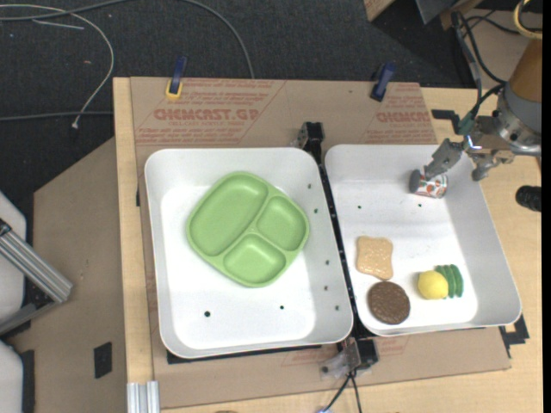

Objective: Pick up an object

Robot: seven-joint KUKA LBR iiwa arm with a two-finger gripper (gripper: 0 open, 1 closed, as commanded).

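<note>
Cardboard-covered bench (129, 231) bears two white bins (172, 317); dark, perhaps carpeted floor (69, 58), cables.

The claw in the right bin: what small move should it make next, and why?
Probably close and lift a little. The claw sits low at the far end of the right bin, right at a small red-and-white object. Whether it holds the object is unclear; a short lift would show it.
</note>
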